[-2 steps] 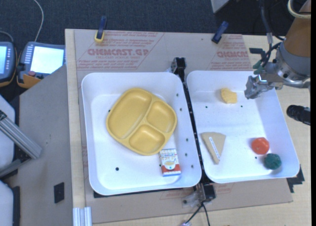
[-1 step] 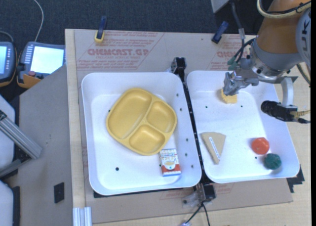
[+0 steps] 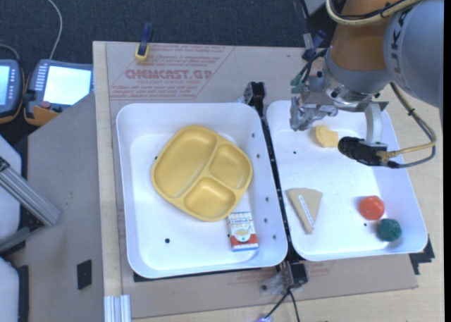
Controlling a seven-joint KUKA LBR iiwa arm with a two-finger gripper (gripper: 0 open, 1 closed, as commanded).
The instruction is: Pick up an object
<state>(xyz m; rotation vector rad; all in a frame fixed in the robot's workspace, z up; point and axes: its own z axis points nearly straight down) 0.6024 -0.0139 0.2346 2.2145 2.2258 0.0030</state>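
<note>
**Over the right bin, nothing in my grip**

Nearest the camera, a small carton (image 3: 242, 232) with an orange and white face lies at the front edge of the left bin (image 3: 134, 172), just in front of a yellow divided plate (image 3: 203, 172) that fills the middle of that bin. The plate has three compartments, and it sits slightly turned.

Across the divide, the right bin (image 3: 402, 180) carries four loose things. A tan wedge (image 3: 304, 207) lies near the bin's left wall, its point toward the front. A red ball (image 3: 371, 207) and a dark green ball (image 3: 387, 230) sit close together in the front right corner. A pale yellow lump (image 3: 326, 137) rests near the back of the bin.

My gripper (image 3: 303, 118) hangs over the back left part of the right bin, just beside the yellow lump and to its left. My fingers (image 3: 297, 120) point down and look parted a little, with nothing between them. A black fitting (image 3: 361, 150) with a yellow cable juts out beside my wrist, over the bin.
</note>
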